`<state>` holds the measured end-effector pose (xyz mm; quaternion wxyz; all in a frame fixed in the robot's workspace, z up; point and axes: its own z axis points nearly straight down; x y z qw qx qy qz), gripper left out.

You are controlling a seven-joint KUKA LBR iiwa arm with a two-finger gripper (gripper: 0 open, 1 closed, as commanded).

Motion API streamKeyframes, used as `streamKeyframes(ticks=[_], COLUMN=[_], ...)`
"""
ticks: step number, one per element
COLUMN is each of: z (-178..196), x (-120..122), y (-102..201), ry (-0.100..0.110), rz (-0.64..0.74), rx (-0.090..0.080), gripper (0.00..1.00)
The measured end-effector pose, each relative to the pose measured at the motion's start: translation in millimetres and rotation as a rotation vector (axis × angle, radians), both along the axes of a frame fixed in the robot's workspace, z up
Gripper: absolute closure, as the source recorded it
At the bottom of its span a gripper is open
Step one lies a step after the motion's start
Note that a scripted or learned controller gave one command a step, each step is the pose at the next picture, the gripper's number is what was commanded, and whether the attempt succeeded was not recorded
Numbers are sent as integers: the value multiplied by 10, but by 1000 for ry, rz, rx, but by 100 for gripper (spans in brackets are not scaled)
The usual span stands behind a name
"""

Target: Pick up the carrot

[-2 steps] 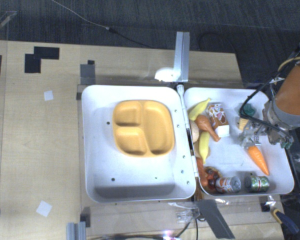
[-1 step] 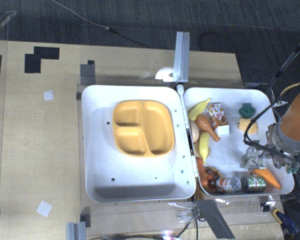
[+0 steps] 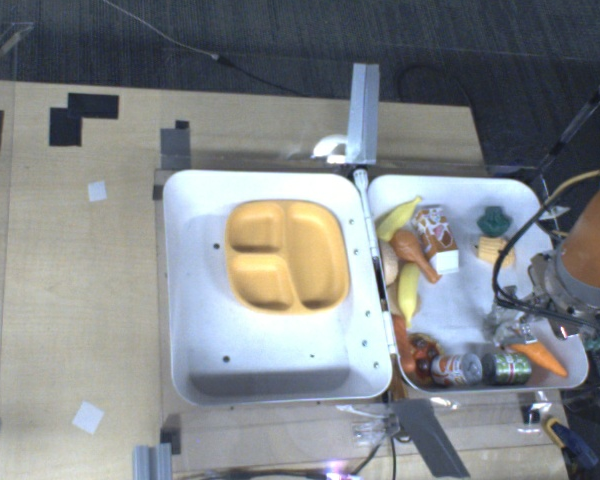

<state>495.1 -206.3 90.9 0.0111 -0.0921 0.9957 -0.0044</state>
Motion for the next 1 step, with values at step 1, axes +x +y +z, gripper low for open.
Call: streamKeyframes(ticks=[1], z=[-6], x=[101], y=[-2], ry=[13], rz=[155], rx=[-1], gripper=[100])
